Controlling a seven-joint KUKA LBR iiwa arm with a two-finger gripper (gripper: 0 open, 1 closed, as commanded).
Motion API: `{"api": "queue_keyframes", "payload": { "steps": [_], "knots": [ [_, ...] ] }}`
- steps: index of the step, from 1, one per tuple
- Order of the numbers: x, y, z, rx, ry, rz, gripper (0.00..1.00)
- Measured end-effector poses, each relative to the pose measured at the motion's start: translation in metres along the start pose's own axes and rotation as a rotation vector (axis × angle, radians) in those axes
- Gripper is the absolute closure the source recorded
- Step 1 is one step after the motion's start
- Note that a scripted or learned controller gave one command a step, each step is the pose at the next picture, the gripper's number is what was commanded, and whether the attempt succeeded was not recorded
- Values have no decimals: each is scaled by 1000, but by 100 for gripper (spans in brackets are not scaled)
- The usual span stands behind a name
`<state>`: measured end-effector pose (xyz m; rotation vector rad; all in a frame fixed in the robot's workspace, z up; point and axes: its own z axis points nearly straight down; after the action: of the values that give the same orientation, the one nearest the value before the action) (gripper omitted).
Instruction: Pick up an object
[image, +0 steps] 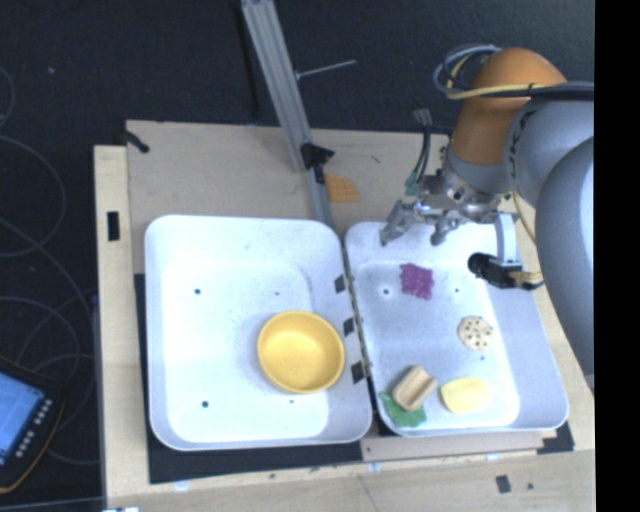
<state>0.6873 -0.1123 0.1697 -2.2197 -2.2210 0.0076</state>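
Camera view: the gripper (420, 232) hangs with jaws spread and empty over the right bin's (530, 350) far edge, so it looks like the approach, and next it must drop onto the purple piece (417, 280) just below.

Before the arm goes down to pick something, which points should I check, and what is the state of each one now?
1. Pincer is open with nothing between its fingers: ok.
2. Pincer is above the right white bin, at its far edge: ok.
3. Small purple lumpy object is the nearest target, lying apart from the others: ok.
4. Round speckled cookie-like piece lies free: ok.
5. Tan block touches a green piece: not ok.
6. Pincer height above the bin: cannot tell.
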Motion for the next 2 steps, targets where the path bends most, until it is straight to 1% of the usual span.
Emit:
{"api": "queue_keyframes", "payload": {
  "steps": [1, 2],
  "knots": [
    [-2, -2, 64, 1, 0, 1, 0],
    [-3, 1, 47, -8, 0, 2, 100]
  ]
}}
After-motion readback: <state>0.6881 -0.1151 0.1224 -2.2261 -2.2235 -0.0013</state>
